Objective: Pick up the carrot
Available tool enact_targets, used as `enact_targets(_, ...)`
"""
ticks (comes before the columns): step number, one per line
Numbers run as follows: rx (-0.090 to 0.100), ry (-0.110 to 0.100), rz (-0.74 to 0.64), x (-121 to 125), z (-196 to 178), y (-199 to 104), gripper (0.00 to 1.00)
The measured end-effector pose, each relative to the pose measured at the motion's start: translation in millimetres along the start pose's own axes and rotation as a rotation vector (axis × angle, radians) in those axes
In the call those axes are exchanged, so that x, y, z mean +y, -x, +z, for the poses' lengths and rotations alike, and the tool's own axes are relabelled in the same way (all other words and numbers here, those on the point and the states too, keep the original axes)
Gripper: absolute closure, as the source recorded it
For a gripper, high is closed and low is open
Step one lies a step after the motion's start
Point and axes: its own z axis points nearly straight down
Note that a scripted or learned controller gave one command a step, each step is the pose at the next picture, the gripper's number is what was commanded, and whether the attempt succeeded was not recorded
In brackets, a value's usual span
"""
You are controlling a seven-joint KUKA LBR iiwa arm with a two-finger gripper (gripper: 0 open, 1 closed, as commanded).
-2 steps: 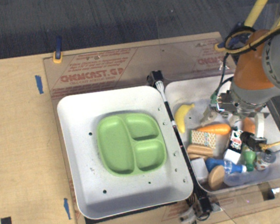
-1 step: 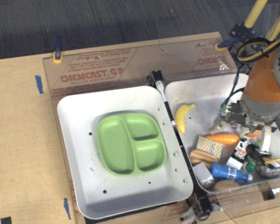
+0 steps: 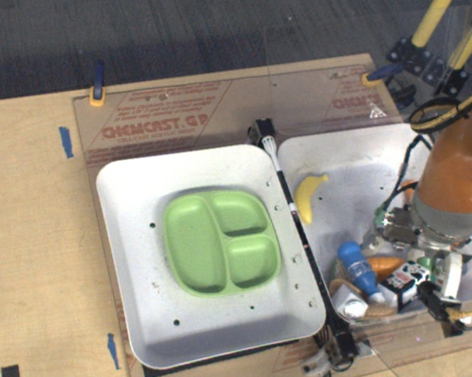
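The carrot (image 3: 387, 263), a short orange piece, lies in the lower part of the right bin (image 3: 352, 170), next to a blue bottle (image 3: 357, 269). My gripper (image 3: 407, 256) hangs low over that same corner, directly right of the carrot and partly covering its right end. The grey wrist and orange band hide whatever is under the gripper. I cannot make out whether the carrot is between the fingers or just beside them.
A yellow banana (image 3: 307, 195) lies at the right bin's upper left. A brown flat item (image 3: 342, 285) and a white cap (image 3: 354, 307) crowd the bottle near the front wall. The left bin (image 3: 130, 243) holds a green divided plate (image 3: 220, 240).
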Motion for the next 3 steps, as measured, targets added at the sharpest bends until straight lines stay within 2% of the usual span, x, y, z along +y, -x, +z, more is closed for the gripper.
enact_targets(1, -0.003, 0.000, -0.345, -2.2, 0.1, -5.2, 0.00)
enact_targets(2, -0.008, 0.014, -0.341, 1.7, -12.3, -4.6, 1.00)
enact_targets(3, -0.008, 0.012, -0.342, 1.0, -11.4, -4.7, 0.00)
